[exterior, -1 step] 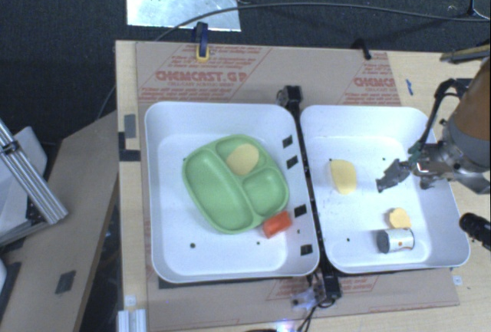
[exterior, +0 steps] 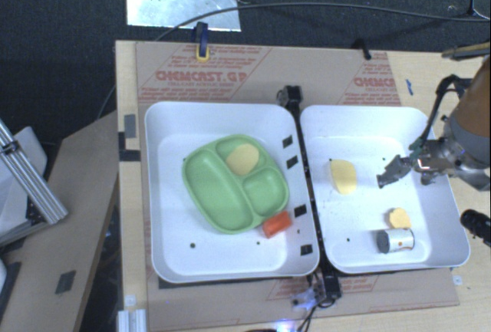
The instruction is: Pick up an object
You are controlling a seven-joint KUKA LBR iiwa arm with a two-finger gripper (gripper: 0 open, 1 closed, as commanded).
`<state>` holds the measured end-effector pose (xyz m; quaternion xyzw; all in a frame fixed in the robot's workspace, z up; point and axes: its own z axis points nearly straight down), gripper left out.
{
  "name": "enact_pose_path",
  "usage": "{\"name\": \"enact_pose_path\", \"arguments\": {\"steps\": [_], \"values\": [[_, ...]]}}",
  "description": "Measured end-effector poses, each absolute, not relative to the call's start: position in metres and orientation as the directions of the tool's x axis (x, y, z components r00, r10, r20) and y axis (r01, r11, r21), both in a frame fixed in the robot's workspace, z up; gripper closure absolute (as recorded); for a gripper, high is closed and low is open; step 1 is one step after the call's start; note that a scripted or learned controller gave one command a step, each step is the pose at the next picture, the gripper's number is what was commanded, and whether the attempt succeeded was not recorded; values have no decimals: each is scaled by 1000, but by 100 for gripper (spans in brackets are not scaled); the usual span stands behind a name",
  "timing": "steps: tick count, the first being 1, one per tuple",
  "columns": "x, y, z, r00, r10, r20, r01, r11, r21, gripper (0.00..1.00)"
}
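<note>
My gripper [exterior: 390, 172] hangs over the right bin [exterior: 360, 127], its dark fingertips pointing left with nothing visible between them. A pale yellow piece [exterior: 344, 175] lies in that bin just left of the fingertips. Below the gripper sit a small yellow-orange lump [exterior: 398, 218] and a grey can on its side [exterior: 394, 241]. In the left bin [exterior: 176, 123] rests a green divided plate [exterior: 234, 185] with a yellow round piece [exterior: 243, 159] in its upper compartment. An orange piece [exterior: 277, 225] lies by the plate's lower right rim.
A black divider with clips [exterior: 301, 192] runs between the two bins. Brown cardboard [exterior: 253, 70] lies under the bins. The arm's wrist [exterior: 464, 142] fills the right side above the right bin's edge.
</note>
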<state>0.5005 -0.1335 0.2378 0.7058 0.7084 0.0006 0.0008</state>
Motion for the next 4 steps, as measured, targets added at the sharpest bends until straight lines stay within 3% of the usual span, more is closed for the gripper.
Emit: {"name": "enact_pose_path", "arguments": {"steps": [2, 3, 4], "values": [[513, -124, 147, -1, 1000, 1, 1000, 1, -2, 0], [503, -121, 95, 0, 1000, 2, 1000, 0, -4, 0], [504, -122, 108, 0, 1000, -1, 1000, 0, 2, 100]]}}
